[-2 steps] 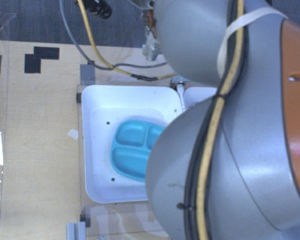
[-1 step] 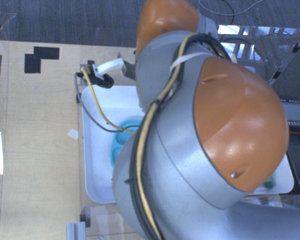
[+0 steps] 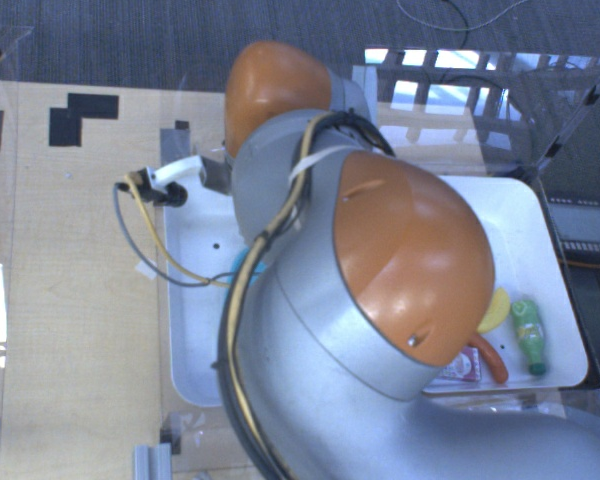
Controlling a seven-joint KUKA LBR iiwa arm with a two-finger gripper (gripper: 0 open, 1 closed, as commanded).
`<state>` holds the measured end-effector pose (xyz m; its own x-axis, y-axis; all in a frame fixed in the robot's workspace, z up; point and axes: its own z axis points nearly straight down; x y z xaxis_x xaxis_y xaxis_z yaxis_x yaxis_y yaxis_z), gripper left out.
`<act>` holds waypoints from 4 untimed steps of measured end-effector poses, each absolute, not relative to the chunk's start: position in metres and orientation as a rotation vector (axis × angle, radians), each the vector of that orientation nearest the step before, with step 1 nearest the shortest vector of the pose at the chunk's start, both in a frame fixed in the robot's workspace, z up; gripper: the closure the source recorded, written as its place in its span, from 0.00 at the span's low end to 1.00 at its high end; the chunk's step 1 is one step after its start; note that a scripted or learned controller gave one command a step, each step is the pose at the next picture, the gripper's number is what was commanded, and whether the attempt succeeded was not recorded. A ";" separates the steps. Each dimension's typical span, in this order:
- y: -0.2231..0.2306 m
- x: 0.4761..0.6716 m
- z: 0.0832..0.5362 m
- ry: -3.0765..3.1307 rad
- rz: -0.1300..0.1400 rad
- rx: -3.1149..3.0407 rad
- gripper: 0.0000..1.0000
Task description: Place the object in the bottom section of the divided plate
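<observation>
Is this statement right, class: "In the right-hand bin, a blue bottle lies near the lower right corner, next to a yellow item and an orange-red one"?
One detail is wrong: the bottle is green, not blue. The camera view shows it lying near the lower right corner of the right-hand bin, next to the yellow item and the orange-red one, as stated.
</observation>
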<state>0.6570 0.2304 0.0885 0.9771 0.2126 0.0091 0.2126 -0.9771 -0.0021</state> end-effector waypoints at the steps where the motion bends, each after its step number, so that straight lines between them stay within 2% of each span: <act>1: 0.231 0.657 0.089 -0.336 -0.012 -3.120 0.00; 4: 0.231 0.657 0.088 -0.336 -0.011 -3.120 0.00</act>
<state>0.6567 0.2306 0.0884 0.9771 0.2127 0.0075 0.2128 -0.9771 -0.0027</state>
